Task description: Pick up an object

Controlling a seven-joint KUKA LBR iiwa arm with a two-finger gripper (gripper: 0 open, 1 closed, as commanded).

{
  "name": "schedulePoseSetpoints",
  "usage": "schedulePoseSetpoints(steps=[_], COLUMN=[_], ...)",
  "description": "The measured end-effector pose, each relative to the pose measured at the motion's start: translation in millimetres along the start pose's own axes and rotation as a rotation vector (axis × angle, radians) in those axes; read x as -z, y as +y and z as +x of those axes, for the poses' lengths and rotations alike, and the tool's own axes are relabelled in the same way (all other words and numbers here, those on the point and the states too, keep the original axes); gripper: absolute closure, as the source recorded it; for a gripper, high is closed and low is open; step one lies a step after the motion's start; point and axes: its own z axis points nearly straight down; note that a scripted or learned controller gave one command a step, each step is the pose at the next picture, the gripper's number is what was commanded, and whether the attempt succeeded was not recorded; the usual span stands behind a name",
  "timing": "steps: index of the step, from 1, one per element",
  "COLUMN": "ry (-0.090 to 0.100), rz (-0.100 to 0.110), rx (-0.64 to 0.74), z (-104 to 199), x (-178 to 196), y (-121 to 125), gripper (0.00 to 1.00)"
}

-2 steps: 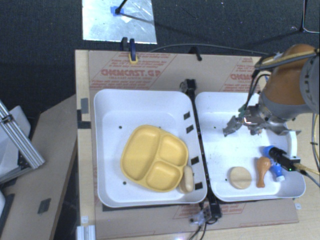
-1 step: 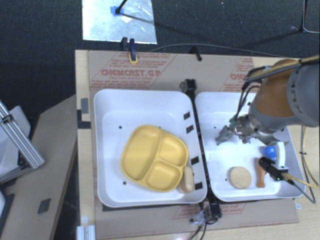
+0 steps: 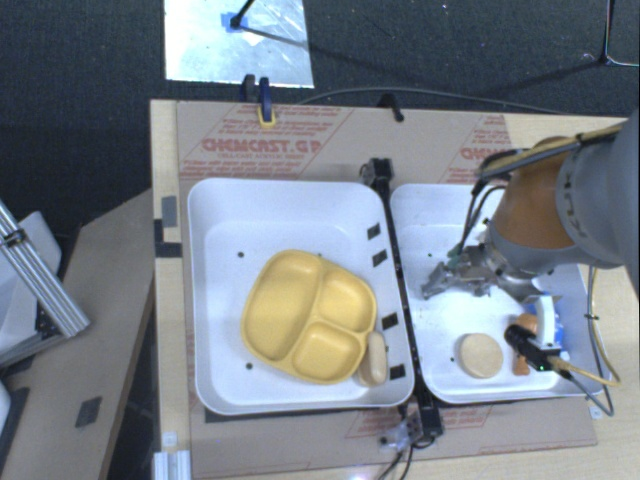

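We look down on a pale wooden tabletop (image 3: 165, 268) covered by a printed cardboard sheet (image 3: 300, 143) with red lettering. Around it lies dark speckled carpet floor (image 3: 80, 78). Beyond the far edge a shiny metal plate (image 3: 215, 28) lies flat on the floor, reflecting light. At the left edge we see an aluminium extrusion bar (image 3: 40, 278), set at a slant.

A two-finger metal gripper (image 3: 440, 280) hangs over the right white bin (image 3: 425, 218); a round tan disc (image 3: 480, 355) lies just below-right of it.
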Motion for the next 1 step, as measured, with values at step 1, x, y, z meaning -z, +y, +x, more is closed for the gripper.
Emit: schedulePoseSetpoints(steps=[1], ry=[-0.001], rz=[-0.004], rx=[0.001], z=[-0.5], x=[12.6], y=[1.2], gripper=[1.0])
